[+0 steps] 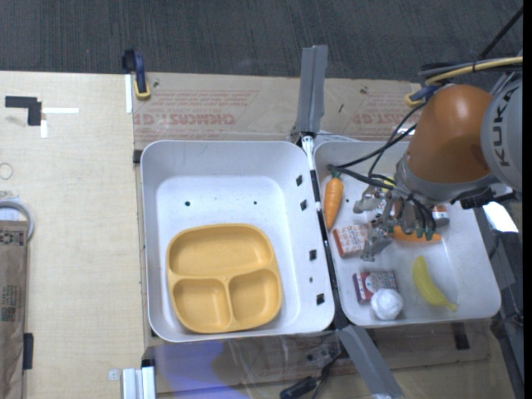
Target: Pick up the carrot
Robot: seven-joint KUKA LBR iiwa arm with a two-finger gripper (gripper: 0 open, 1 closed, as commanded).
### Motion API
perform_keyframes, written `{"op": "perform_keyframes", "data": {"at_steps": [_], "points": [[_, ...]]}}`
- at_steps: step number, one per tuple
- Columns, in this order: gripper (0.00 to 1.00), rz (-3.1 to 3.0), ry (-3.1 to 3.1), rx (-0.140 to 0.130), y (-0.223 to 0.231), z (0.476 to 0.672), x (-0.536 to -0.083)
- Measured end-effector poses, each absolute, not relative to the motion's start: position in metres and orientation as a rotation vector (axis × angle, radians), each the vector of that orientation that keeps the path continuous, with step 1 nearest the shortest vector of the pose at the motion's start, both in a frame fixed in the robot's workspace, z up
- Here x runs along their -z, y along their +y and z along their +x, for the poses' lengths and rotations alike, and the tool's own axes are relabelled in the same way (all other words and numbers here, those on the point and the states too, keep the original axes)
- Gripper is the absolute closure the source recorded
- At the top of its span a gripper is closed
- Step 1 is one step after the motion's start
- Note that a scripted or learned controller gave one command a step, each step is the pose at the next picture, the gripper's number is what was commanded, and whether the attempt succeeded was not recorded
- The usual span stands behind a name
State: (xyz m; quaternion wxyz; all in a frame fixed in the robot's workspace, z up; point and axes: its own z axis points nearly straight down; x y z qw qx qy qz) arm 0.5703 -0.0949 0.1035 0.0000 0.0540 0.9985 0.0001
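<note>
- Nearest the camera, along the bottom edge: grey metal struts (366, 371) below the pincer, beneath the seam of the two bins.
- Pincer (378, 241) hanging low in the right bin (474, 306), a tangle of metal and cables under the orange band (449, 135) of the arm; whether open or shut cannot be told, and nothing seen in its hold.
- Carrot (332, 199) just left of the pincer and a little farther from the camera, lying along the right bin's left wall, green top pointing away from the camera, orange tip toward it; apart from the pincer.
- Small red-and-white packet (351, 239) right beside the pincer on its left, below the carrot's tip; print too small to read.
- Orange item (416, 233) just right of the pincer, half hidden by cables.
- Second red packet (364, 287) and a white ball (386, 304) nearer the camera than the pincer, touching each other.
- Banana (434, 285) nearer the camera and to the pincer's right, lying slantwise.
- Left bin (224, 160) well to the pincer's left, holding a yellow three-part plate (223, 274).
- Cardboard sheet (216, 106) beyond both bins, with red mirrored lettering, not legible with certainty.
- White letters "KU" on the grey arm housing (511, 140), above and right of the pincer.
- Brown paper bag (12, 289) at far left, print unreadable.
</note>
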Motion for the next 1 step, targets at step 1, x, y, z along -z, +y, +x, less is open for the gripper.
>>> {"op": "perform_keyframes", "data": {"at_steps": [1], "points": [[1.0, 0.177, 3.134, -0.003, -0.0948, 0.5713, -0.1129]]}}
